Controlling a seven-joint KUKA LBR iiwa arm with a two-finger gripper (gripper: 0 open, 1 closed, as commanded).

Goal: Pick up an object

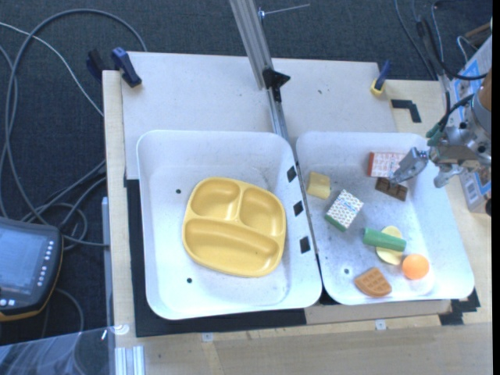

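Claw (424, 175) at right edge of right bin (457, 244), above its far corner; fingers spread apart, nothing between them; released state. Grey arm (469, 143) enters from right of tabletop (195, 92).

Nearest candidates: brown block (392, 187), just below and beside left fingertip; red patterned block (383, 162), touching or just beside brown block on its far side. Judged stage: approach, grasp not yet made.

Handling, judged from appearance only:
- brown block: small, flat, likely light and stiff; grip across short sides; risk of catching red patterned block, given close spacing;
- red patterned block: low and flat; little height for fingers; likely to slide on smooth bin floor;
- checked cube (344, 209): stands apart near bin centre; square faces, probably easiest hold; close on two opposite flat faces;
- yellow block (318, 184): near dividing wall; limited finger room on that side;
- green cylinder (384, 238): lies on yellow slice (391, 252); grip across its width; may roll;
- orange ball (416, 266): round, probably smooth; prone to slipping out; centre fingers on widest part;
- brown waffle piece (373, 282): flat, close to near wall.

Left bin (156, 209) holds yellow divided plate (234, 226); wide, shallow, poor fit for two fingers; take by rim only.
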